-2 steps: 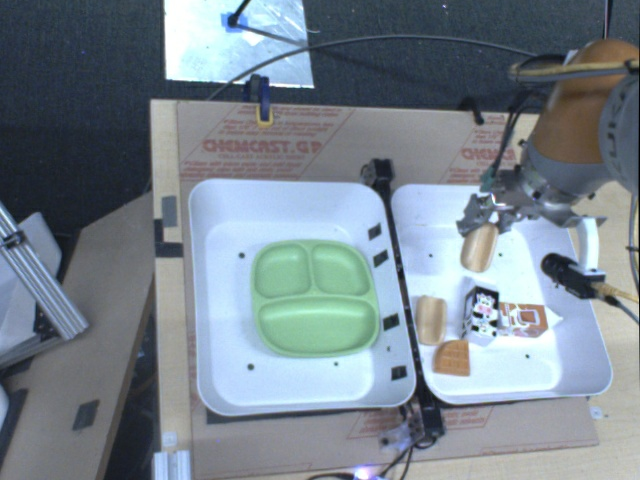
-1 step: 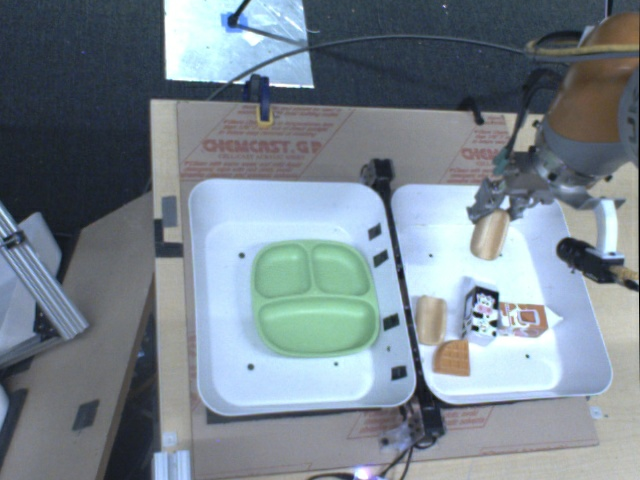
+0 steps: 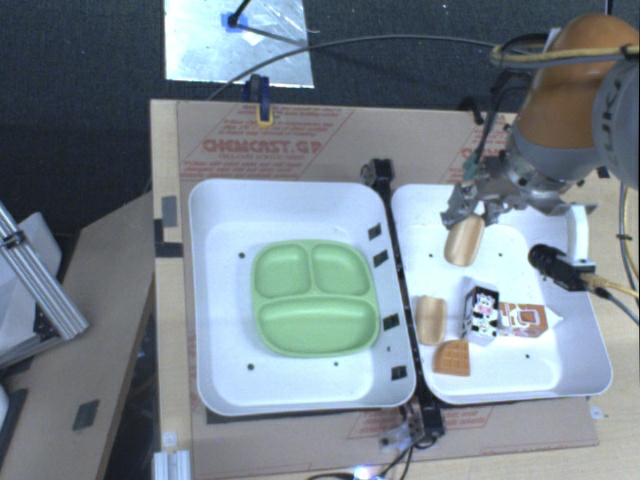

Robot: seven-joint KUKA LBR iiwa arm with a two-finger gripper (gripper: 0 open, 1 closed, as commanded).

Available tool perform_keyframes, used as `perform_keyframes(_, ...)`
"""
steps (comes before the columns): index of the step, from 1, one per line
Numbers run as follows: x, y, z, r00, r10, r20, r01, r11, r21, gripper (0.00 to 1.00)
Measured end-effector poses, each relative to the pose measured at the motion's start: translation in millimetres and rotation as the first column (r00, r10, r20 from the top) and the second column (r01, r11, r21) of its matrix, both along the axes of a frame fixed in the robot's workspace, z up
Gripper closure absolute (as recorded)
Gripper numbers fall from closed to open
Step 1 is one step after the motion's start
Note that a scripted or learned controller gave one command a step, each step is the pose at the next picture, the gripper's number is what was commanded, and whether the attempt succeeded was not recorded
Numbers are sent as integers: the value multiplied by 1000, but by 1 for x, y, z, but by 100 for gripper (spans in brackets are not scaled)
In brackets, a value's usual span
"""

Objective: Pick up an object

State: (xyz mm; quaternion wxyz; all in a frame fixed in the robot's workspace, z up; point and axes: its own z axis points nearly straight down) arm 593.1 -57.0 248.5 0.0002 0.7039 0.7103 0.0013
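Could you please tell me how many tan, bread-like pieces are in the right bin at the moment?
3. A tan bread roll sits just below the gripper; a second tan piece lies near the bin's left wall; an orange waffle-like square lies at the front. The arm may hide more.

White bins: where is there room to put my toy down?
In the left bin, bare floor rings the green plate, widest along the left wall. In the right bin, the far left corner is free. Its middle is crowded: the gripper, tan pieces, small carton and waffle.
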Motion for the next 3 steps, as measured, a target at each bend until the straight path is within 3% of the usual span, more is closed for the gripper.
perform_keyframes(1, -14, 53, 6, 1000, 1, 0, -1, 1000, 1, 100)
perform_keyframes(3, -39, 156, -26, 1000, 1, -3, -1, 1000, 1, 100)
